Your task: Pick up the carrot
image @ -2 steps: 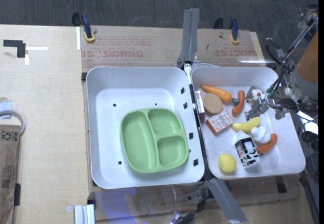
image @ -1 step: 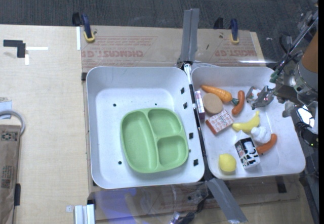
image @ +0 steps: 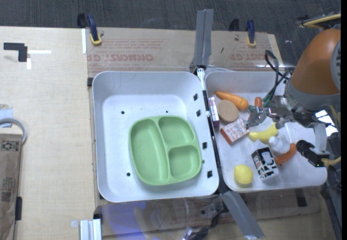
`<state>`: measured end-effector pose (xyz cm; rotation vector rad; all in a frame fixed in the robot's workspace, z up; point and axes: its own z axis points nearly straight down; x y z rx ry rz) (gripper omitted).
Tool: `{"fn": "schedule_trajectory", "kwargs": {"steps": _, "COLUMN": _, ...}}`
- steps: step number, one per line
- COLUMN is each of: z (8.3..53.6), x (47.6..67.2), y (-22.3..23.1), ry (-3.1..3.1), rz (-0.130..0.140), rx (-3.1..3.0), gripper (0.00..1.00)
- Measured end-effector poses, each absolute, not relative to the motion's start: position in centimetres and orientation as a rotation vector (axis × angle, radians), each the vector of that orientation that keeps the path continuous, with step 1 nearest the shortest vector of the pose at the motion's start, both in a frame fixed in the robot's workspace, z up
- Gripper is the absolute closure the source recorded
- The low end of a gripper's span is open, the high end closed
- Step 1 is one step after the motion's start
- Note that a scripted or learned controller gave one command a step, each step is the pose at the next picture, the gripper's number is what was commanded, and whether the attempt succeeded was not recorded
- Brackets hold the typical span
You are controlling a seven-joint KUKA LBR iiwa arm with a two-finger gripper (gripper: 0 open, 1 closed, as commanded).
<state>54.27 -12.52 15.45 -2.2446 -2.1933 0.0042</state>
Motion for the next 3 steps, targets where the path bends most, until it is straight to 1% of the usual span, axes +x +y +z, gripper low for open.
{"fn": "schedule_trajectory", "kwargs": {"steps": 1, "z": 15.5, "x": 54.3, "y": -12.5, "ry": -2.194, "rz": 0.004, "rx": -2.245, "gripper": 0.0}}
{"fn": "schedule_trajectory", "kwargs": {"steps": 2, "z": 15.7, "x": 60.9, "y": -11.1, "ry": -2.392, "rz": 0.002, "rx": -2.036, "gripper": 0.0}}
{"fn": "schedule_trajectory", "kwargs": {"steps": 3, "z": 9.2, "x": 65.9, "y": -10.6, "ry": -2.587, "rz": 0.0, "rx": -1.786, "gripper": 0.0}}
